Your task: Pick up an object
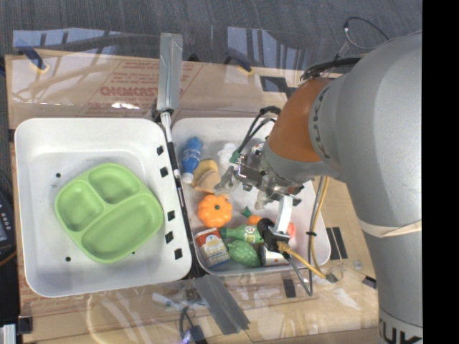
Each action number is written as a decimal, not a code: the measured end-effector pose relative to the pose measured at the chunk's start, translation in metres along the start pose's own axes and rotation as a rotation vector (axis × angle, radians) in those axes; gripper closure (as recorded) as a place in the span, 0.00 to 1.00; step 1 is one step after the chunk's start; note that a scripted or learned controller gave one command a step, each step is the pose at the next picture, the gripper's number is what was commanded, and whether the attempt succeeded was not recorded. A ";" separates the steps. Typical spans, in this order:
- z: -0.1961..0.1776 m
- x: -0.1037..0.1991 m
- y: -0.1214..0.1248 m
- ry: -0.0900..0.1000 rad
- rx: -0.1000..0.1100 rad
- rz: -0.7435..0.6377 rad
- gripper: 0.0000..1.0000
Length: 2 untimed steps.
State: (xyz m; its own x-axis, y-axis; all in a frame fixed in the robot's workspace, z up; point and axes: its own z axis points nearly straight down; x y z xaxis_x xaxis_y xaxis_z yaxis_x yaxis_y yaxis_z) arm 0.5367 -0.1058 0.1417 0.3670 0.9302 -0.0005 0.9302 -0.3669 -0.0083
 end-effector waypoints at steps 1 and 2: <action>0.051 -0.031 0.023 0.000 -0.003 -0.254 0.00; -0.016 -0.097 0.005 -0.001 -0.005 -0.280 0.00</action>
